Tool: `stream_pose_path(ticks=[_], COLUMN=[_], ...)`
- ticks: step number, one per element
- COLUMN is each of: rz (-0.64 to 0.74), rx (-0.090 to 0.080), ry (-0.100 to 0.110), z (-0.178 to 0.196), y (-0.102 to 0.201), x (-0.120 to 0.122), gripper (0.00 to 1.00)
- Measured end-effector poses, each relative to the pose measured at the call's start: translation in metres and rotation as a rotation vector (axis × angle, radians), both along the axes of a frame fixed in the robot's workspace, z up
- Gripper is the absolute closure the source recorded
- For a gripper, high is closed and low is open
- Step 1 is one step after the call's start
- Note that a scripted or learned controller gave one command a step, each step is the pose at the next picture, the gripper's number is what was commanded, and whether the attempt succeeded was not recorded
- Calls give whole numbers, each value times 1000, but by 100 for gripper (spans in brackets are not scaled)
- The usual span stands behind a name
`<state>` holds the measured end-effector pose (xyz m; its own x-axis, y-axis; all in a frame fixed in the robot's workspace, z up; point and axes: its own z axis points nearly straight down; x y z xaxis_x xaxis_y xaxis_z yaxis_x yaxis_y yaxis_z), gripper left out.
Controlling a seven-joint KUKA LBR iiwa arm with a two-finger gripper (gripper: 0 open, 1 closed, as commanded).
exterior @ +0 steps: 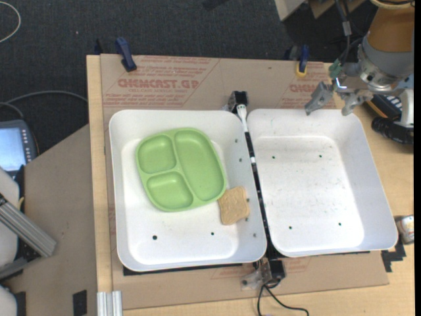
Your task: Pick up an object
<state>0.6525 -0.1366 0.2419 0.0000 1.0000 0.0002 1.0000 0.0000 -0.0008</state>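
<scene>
Nearest us, in the left bin [131, 242], a tan sponge [233, 205] lies touching the lower right edge of a green tray [181, 170]. The right bin [368, 196] sits just beside it. Farthest back, our hand [331, 102] hangs over the right bin's far rim, fingers apart, holding nothing. We judge the sponge the easier pick: we should cross to the left bin, centre over the sponge, straddle its narrower width and descend straight, clear of the tray's lip.
</scene>
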Motion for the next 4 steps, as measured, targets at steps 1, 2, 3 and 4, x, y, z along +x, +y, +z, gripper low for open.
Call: stream_pose_path(ticks=[1, 2, 3, 4], rz=[3, 11, 2, -2], rx=[-6, 3, -1, 0], ry=[-23, -4, -4, 9], z=[249, 278, 286, 198], y=[4, 105, 99, 107], x=[15, -58, -55, -96], gripper=[0, 0, 100, 100])
